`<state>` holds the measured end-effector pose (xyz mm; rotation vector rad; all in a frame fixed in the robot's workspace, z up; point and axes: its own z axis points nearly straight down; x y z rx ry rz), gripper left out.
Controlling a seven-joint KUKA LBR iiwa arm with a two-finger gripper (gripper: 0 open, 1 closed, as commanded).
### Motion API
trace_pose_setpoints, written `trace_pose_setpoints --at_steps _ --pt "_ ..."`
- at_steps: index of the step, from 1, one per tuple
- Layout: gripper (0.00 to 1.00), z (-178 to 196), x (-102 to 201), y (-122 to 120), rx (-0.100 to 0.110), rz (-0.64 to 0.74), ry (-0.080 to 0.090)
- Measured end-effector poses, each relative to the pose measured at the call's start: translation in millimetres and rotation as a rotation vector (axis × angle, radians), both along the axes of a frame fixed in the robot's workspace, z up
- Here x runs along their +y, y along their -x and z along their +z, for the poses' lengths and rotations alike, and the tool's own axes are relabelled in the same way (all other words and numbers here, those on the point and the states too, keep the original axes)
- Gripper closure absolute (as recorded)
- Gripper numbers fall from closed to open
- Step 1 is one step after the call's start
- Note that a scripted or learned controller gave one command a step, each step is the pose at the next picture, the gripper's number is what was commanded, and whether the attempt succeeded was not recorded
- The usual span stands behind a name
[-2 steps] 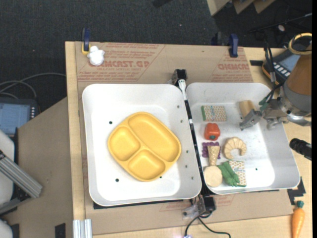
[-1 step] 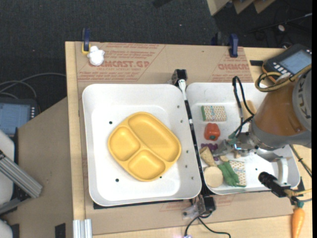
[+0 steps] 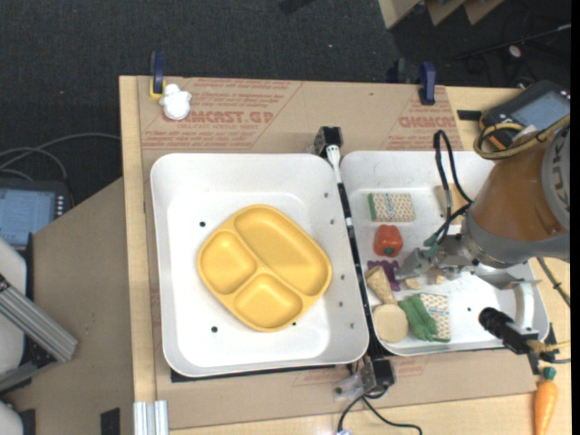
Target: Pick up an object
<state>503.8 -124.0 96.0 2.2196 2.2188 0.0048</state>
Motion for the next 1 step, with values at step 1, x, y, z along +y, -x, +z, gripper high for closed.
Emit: trace_pose_setpoints --at_steps 1 --pt "1.0 93.8 109.4 -10.3 -0.007 0.014 -0.005"
